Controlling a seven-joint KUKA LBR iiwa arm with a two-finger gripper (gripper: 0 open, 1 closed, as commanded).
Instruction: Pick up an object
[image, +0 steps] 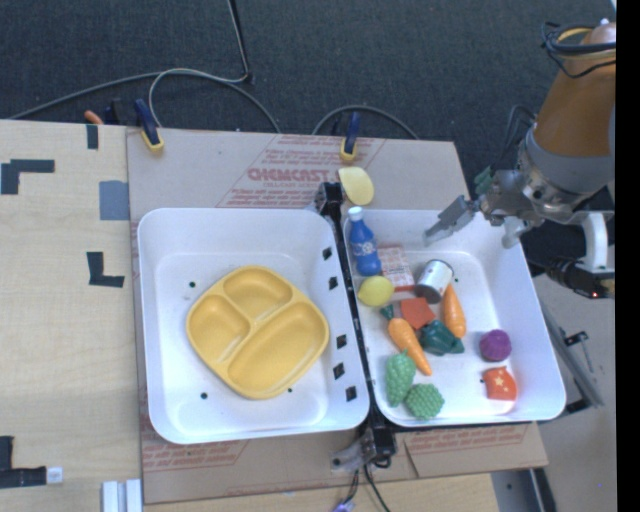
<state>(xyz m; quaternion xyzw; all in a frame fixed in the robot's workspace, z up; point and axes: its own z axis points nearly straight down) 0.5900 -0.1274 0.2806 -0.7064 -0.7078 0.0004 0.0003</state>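
The grey two-finger gripper hangs over the upper right part of the right white bin, its fingers spread apart with nothing between them, at the end of the grey arm with the orange band that comes in from the right. Just below and slightly left of the fingertips, inside that bin, lies a small silver can with a dark end, apart from the gripper. Touching the can on its lower right is an orange toy carrot; just left of the can lies a flat red block and a yellow lemon-shaped toy. Above the lemon, against the bin's left wall, a blue plastic bottle with a white cap lies on its side; its label is too small to read. Below the can sit a second orange carrot, a dark green leafy toy, two light green knobbly vegetables, a purple round toy and a red pepper-like toy. A yellow round piece rests on the cardboard just above the bin. The left white bin holds a yellow divided plastic plate. The cardboard sheet under both bins bears red print reading "CHEMCAST".
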